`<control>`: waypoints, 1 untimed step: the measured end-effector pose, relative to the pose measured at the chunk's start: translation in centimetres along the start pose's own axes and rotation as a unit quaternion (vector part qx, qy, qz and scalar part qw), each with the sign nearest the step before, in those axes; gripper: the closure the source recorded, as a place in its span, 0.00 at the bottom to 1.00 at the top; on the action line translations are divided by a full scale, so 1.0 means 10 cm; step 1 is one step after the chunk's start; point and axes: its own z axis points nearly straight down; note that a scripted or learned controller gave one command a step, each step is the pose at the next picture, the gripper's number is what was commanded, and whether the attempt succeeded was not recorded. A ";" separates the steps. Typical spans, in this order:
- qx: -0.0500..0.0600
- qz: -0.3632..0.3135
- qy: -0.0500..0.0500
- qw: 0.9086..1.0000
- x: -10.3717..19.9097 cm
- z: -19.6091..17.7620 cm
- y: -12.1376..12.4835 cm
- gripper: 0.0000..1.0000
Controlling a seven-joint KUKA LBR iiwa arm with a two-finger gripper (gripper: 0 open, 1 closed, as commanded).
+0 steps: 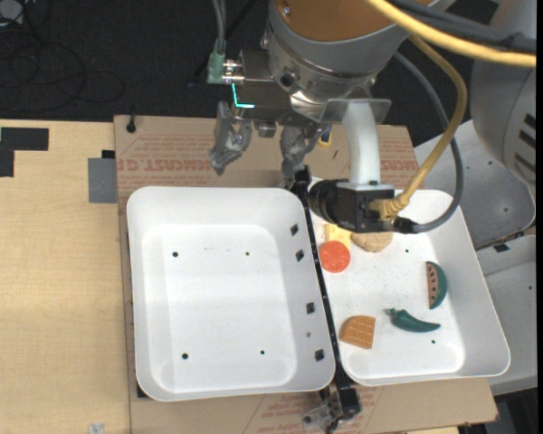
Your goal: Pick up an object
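We see the hand raised above the far edge of the left bin, its two grey fingers hanging apart with nothing between them. The objects we could pick lie in the right bin. A red tomato slice sits just beside the divide between the bins. A beige piece lies at the far side, partly hidden under a black camera unit on a white stalk. Further right we find a watermelon slice, with a green pepper nearer to us and an orange waffle piece to its left. Black clips line the divide. Both bins rest on cardboard on the wooden counter.
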 end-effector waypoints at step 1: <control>0.000 0.000 0.000 1.000 0.00 0.00 0.00 0.00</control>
